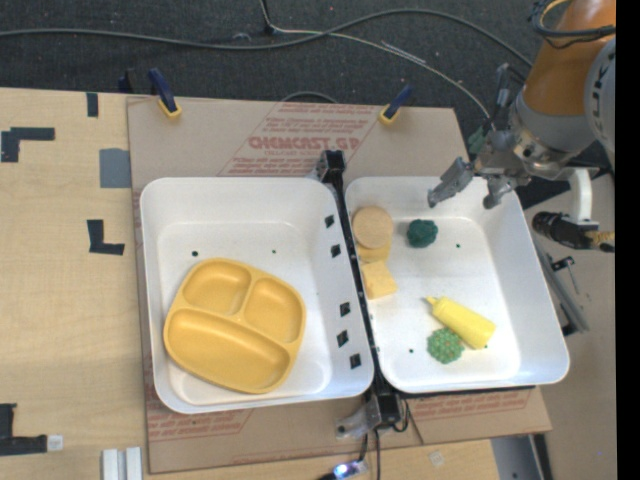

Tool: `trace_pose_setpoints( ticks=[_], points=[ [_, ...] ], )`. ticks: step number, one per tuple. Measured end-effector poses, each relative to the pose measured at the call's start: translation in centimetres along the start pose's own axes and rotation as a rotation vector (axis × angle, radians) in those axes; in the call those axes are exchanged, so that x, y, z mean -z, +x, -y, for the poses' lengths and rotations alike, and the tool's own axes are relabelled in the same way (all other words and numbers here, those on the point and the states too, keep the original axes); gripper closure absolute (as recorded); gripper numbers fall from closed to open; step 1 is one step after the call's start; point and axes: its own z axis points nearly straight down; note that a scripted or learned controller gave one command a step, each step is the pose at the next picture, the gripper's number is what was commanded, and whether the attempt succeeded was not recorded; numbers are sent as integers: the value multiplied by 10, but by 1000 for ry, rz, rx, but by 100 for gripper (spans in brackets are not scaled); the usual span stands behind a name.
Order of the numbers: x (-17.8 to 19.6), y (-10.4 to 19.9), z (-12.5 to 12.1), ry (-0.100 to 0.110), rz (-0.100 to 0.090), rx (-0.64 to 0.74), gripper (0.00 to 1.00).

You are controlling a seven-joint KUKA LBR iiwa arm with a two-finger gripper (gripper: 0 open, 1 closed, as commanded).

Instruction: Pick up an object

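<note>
Two shallow white bins are set side by side on a sheet of brown cardboard [300,143] that lies on the desk [60,298]. The cardboard is held at its far edge by two clamps, a left one [162,92] and a right one [397,101]. Inside the left bin [160,208] a yellow divided plate [234,324] is seen, lying toward the near left part of the bin floor. Several small things are scattered in the right bin [535,298]. A round tan disc [372,228] is placed close to the dividing wall, and a pale yellow block [379,283] lies just below it, touching or nearly touching it. A dark green lump [422,232] rests a little to the right of the disc, apart from it. Near the front of the same bin a yellow squeeze bottle [463,320] lies on its side, and a lighter green bumpy ball [445,345] is pressed against its near side. The arm [565,68] is seen at the upper right, grey with an orange band. The claw [472,188] hangs over the far right corner of the right bin, with its two fingers [448,183] spread apart and nothing between them. The dark green lump is the nearest thing to it, and no contact is seen. Black cables [330,28] are trailed across the dark floor beyond the desk.
</note>
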Motion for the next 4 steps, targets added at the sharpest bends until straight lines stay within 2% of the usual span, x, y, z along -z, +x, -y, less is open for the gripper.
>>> trace_pose_setpoints(
  ticks=[1,2,4],
  points=[
    [8,0,-2,-13,2,3,0],
    [-53,-5,-5,-10,3,3,0],
    [-149,-1,-4,-11,3,4,0]
  ],
)
